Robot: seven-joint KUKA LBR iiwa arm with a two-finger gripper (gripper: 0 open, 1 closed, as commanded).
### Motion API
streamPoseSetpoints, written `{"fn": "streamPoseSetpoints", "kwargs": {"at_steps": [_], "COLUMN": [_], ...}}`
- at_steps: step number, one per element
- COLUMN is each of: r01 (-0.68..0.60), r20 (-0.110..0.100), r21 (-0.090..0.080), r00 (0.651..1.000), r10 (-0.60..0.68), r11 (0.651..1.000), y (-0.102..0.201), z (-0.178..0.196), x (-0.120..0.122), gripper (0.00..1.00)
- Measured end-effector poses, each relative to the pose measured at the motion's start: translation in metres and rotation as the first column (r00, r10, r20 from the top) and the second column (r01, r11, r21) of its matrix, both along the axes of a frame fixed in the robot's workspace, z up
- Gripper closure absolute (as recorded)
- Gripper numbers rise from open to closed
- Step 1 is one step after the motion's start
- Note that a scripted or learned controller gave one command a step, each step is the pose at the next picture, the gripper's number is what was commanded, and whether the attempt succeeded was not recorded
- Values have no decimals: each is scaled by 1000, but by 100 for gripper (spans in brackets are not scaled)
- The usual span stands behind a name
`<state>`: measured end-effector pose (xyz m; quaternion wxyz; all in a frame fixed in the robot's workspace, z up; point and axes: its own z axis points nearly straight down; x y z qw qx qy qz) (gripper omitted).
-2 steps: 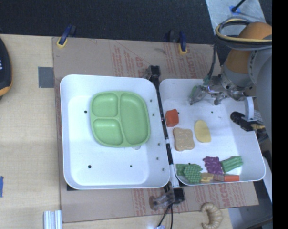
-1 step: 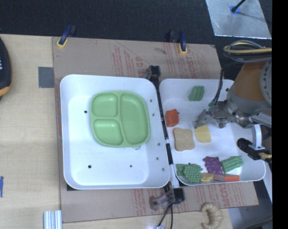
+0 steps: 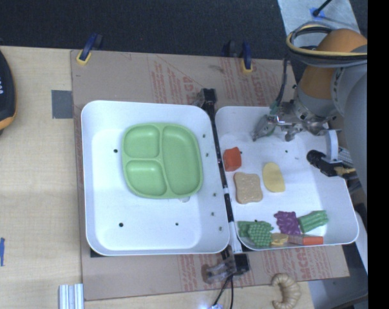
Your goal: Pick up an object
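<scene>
Over the right bin: the pincer (image 3: 272, 126) hangs above the far part of the right bin (image 3: 349, 205), its metal parts pointing left; whether it is spread or pressed together cannot be told from this view, and nothing is seen in it.
Arm: grey with an orange band, coming in from the right.
Candidates, middle of the right bin: a small red-orange block (image 3: 232, 158), a tan bread slice (image 3: 248, 187) and a pale yellow oval piece (image 3: 273, 176), near one another but apart.
Candidates, near edge: a green bumpy piece (image 3: 256, 232), a purple cluster (image 3: 287, 222), a green ribbed piece (image 3: 312, 220) and a thin orange-red piece (image 3: 297, 240), crowded and touching.
Left bin: a light green divided plate (image 3: 162, 159) lies in the left bin (image 3: 101, 217).
Handling, as a guess: these look like toy foods, light and stiff, likely smooth plastic that could slip; none looks fragile.
Where to take hold: the red-orange block seems easiest, closest to the pincer, with free space on all sides; grip across its flat sides.
Writing: faint red print on the cardboard under the bins, too blurred to read.
</scene>
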<state>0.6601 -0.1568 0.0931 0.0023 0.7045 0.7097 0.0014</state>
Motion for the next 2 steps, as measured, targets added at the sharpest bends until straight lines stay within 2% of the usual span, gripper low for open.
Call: {"fn": "streamPoseSetpoints", "kwargs": {"at_steps": [1,2], "r01": [6,5], "r20": [-15,-13], "r21": [2,3], "r00": [1000,1000], "r10": [-6,-5], "r11": [1000,1000], "y": [-4,14], "z": [-2,-2], "x": [-74,-106], "gripper": [0,0]}}
